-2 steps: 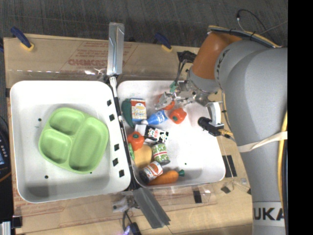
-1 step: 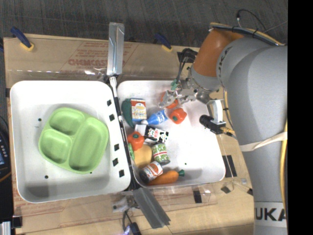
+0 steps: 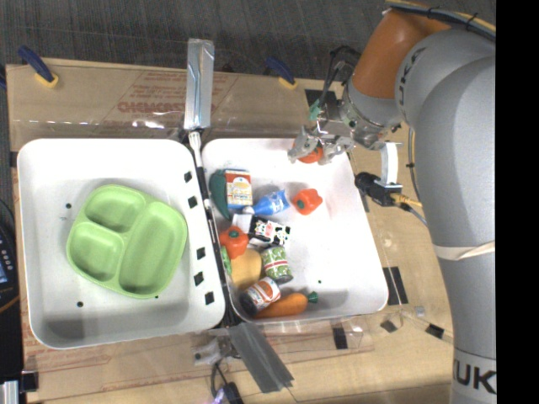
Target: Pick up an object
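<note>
My gripper (image 3: 317,149) hangs over the back edge of the right bin (image 3: 358,251). A small red-orange object (image 3: 311,152) shows between its fingers, lifted off the bin floor, so the gripper is shut on it. Below it in the bin lie a red-orange pepper (image 3: 307,200), a blue packet (image 3: 271,203), an orange juice carton (image 3: 238,188), a black-and-white milk carton (image 3: 271,231), a tomato (image 3: 235,241), a yellowish piece (image 3: 246,268), a green can (image 3: 276,263), a red-labelled can (image 3: 264,293) and a carrot (image 3: 286,304).
The left bin (image 3: 42,175) holds a green divided plate (image 3: 126,238). A metal divider bar (image 3: 200,78) stands between the bins at the back. The objects crowd the right bin's left side. The arm (image 3: 446,116) fills the right of the view.
</note>
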You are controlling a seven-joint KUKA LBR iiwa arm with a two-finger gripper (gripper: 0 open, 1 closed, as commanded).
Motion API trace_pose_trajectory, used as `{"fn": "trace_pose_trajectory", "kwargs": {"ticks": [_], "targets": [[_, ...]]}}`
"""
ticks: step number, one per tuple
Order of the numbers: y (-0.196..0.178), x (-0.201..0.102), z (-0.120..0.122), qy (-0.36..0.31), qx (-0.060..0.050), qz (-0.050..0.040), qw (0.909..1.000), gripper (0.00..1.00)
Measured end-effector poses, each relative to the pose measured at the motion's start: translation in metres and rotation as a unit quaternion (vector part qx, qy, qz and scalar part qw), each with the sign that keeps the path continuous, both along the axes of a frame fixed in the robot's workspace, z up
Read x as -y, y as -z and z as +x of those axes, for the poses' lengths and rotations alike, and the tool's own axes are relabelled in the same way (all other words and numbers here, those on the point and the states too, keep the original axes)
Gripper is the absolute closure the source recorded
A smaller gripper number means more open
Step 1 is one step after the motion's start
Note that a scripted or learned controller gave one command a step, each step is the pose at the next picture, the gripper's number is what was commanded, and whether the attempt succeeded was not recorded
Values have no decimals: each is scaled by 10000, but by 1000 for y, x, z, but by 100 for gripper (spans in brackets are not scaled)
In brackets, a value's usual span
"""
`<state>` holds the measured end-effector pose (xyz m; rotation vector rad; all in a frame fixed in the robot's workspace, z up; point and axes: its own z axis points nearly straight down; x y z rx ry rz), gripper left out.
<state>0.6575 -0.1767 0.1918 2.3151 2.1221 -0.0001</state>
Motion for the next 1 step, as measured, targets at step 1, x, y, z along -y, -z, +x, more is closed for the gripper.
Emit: {"fn": "trace_pose_trajectory", "kwargs": {"ticks": [1], "targets": [[-9,-10,-1,244,-12,-2,9997,100]]}}
